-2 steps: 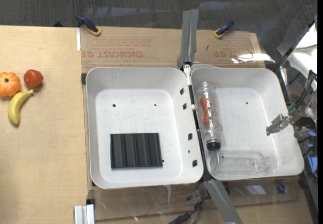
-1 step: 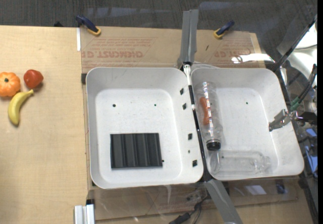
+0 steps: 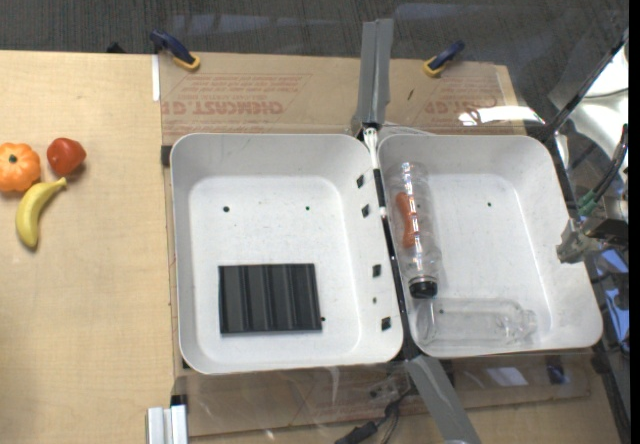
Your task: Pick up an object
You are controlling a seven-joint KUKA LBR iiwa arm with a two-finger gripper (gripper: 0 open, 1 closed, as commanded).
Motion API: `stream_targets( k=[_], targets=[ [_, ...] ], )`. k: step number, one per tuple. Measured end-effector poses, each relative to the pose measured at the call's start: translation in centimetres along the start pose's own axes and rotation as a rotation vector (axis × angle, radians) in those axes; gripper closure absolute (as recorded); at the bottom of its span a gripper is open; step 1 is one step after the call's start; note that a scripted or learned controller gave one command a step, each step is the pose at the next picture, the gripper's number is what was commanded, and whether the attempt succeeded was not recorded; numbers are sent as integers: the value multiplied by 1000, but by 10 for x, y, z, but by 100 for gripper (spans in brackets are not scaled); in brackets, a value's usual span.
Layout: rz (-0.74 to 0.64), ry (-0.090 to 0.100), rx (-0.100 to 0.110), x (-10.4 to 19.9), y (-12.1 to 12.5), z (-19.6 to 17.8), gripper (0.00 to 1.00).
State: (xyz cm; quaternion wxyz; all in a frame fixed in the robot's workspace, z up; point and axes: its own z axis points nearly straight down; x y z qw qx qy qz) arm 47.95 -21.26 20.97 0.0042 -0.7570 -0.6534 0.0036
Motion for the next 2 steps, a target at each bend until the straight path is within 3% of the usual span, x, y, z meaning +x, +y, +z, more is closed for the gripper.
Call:
stream_targets(
  k=[1,2],
  targets=[
    [0,0,0,0,0,0,0],
    [68,2,-3,0,-2,18,0]
  ],
)
